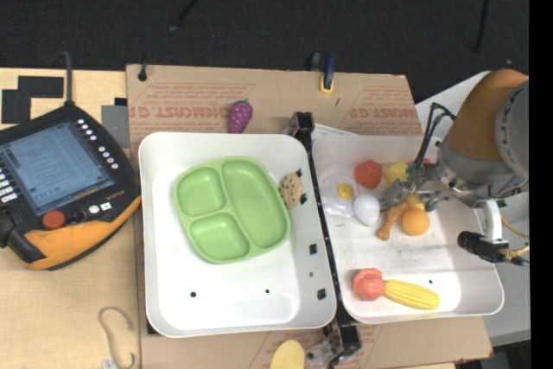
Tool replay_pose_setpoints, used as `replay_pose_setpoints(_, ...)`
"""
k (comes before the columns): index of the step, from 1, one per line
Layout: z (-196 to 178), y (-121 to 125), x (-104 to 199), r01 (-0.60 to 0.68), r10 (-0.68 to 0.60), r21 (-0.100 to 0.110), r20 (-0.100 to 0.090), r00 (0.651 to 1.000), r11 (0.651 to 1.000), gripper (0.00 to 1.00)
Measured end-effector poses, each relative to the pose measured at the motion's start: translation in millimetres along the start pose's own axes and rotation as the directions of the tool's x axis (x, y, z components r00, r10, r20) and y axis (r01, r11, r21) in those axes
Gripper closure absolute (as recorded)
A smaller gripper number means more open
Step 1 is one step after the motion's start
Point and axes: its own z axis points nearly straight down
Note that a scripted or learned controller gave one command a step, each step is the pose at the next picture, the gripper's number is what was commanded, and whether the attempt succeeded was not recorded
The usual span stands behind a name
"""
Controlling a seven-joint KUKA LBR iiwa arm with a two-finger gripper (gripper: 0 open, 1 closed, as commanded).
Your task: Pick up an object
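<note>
A green divided plate (pixel 232 210) lay in the left white bin (pixel 164 289). Left of that bin sat a teach pendant (pixel 56 177). A purple grape cluster (pixel 240 115) rested on the cardboard (pixel 199 98) behind it, and a yellow clamp (pixel 327 80) farther right.

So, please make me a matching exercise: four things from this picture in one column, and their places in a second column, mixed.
Things:
1. green divided plate
2. corn cob
3. purple grapes
4. cookie

Places:
A. on the cardboard, behind the left bin
B. near the front edge of the right bin
C. middle of the left bin
D. in the left bin, beside the plate's right rim

Pairs: 1-C, 2-B, 3-A, 4-D
</note>
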Motion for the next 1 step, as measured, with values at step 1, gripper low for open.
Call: replay_pose_setpoints(1,-11.1,0.0,-0.6,0.0,0.0,0.0,-0.001,1.0,1.0,1.0)
